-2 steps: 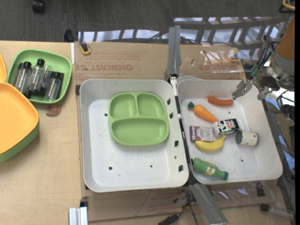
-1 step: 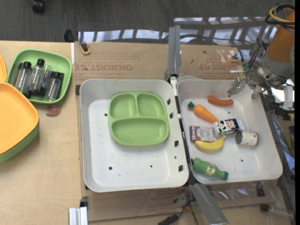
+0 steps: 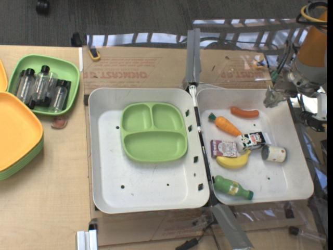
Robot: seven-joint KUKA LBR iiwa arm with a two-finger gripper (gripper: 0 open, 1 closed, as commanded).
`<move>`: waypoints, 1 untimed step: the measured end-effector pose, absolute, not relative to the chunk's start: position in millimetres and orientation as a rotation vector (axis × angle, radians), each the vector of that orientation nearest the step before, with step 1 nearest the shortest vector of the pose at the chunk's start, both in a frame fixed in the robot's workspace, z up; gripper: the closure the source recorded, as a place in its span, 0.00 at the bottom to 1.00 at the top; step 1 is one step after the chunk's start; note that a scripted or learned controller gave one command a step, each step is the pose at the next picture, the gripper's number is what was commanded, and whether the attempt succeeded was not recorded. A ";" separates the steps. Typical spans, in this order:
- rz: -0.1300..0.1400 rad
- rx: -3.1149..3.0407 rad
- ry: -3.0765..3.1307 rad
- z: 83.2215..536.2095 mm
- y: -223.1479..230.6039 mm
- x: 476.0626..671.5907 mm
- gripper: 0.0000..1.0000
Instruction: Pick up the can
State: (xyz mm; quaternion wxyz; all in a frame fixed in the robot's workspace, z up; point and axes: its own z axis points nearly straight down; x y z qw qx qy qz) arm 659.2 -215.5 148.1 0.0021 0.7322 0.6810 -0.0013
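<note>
So the arm comes in from about 2 o'clock, orange band up top, and the gripper hangs over the upper right rim of the right bin. Honestly can't tell if it's open or closed, it's just a dark blur from this angle. Nothing visible in its grip.

The can is lying on its side in the right bin, roughly 6 o'clock from the gripper and well apart from it. Just beside it at 10 o'clock there's a small black-and-white carton. A purple juice box sits at 9 o'clock from the can with a banana touching its lower edge. Carrot is up at 10 o'clock from the carton, and a sausage lies near the top of the bin. A green bottle is on its side down near the bottom.

The left bin has a green divided plate in it. Way off at 9 o'clock on the bench, there's a green tray with little bottles and a stack of orange plates.
</note>
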 end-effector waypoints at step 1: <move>-0.001 2.303 2.134 212.5 -176.9 659.3 1.00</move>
